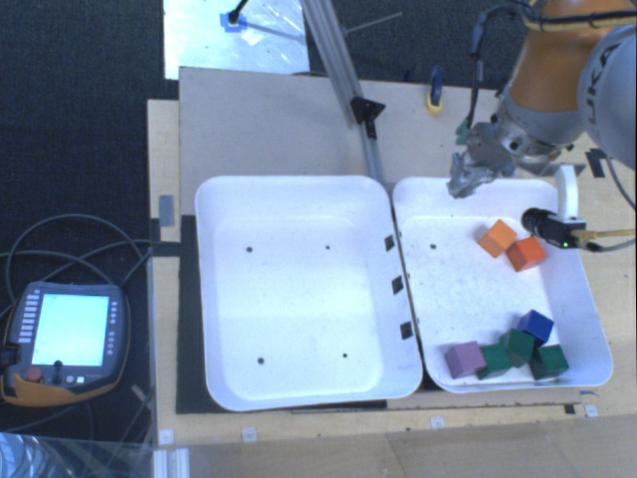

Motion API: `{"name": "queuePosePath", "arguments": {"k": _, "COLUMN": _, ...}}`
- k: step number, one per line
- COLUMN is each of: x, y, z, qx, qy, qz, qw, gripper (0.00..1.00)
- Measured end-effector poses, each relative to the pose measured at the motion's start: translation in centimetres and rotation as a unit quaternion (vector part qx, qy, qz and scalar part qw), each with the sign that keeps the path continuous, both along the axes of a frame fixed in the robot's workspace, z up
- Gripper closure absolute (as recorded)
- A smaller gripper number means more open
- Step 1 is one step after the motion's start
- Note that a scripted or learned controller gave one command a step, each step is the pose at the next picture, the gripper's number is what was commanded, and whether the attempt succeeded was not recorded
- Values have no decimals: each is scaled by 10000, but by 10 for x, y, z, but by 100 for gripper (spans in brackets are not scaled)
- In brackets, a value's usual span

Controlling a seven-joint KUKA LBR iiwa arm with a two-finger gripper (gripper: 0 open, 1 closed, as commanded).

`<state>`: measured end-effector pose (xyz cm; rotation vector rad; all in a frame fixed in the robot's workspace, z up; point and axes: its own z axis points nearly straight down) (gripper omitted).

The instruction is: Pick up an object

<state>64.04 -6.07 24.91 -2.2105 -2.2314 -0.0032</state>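
Two orange blocks (511,246) sit side by side near the far right of the right bin (438,297), one a shade paler, the other redder, touching or just about. They are the nearest candidates for a pick. Down in the near right corner there's a huddle: a pink block (463,358), green blocks (518,352) and a blue block (535,325), all pressed together. Small cubes, matte faces, crisp edges, likely wood or foam.

And the gripper (466,180) hangs over the far rim of that right bin, well up and left of the orange pair, nothing in it. Whether the claw is spread or closed I cannot tell from this slant; it reads as a grey lump below the wrist.

So by my reckoning we're at the approach, nothing picked yet. The next move calls for a slide right and toward the near side, then a drop over one block. The orange pair look easier than the packed cluster, though they sit so close that a finger may nudge the neighbour.

The left bin (299,297) is smooth white plastic, shallow, with rounded corners. On the bench to the left lies a handheld control pad (65,342) with its cable looped.
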Motion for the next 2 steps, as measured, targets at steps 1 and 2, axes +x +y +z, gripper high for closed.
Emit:
{"name": "queuePosePath", "arguments": {"k": 1, "x": -25, "y": 46, "z": -14, "qx": -1, "qy": 15, "qz": -1, "qw": 10000, "gripper": 100}}
{"name": "queuePosePath", "arguments": {"k": 2, "x": -55, "y": 86, "z": -6, "qx": 6, "qy": 5, "qz": 0, "qw": 10000, "gripper": 100}}
